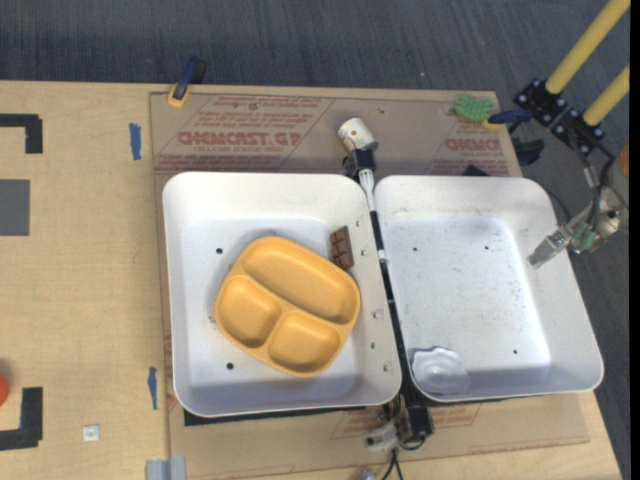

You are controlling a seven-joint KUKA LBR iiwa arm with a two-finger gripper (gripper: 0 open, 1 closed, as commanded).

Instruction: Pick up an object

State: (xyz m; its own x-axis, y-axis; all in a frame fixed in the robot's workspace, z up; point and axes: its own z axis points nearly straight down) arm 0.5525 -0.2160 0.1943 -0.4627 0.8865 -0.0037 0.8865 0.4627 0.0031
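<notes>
So there are 2 shallow white bins sitting side by side on a brown cardboard sheet (pixel 300 118) with red print, which lies on the wooden bench (pixel 70 268). The left bin (pixel 190 368) holds a yellow divided plate (pixel 288 304) with 3 compartments, sitting a bit tilted around the middle of the bin, lower centre of the frame. Just beside the plate's upper right edge, close to the bin's right wall, there's a small dark brown block (pixel 341 247), looks like a chocolate-bar sort of thing, though it's too small to be sure. The right bin (pixel 560 358) has a crumpled clear plastic piece (pixel 440 370) in its lower left corner, plus dark specks scattered over the floor. The gripper (pixel 568 240) is at the right edge of the frame, over the right bin's right rim, well apart from everything in either bin. Honestly can't tell whether it's open or closed, it's too small and blurry there. A blue clamp (pixel 186 80) and a green clamp (pixel 476 109) sit along the cardboard's top edge.
</notes>
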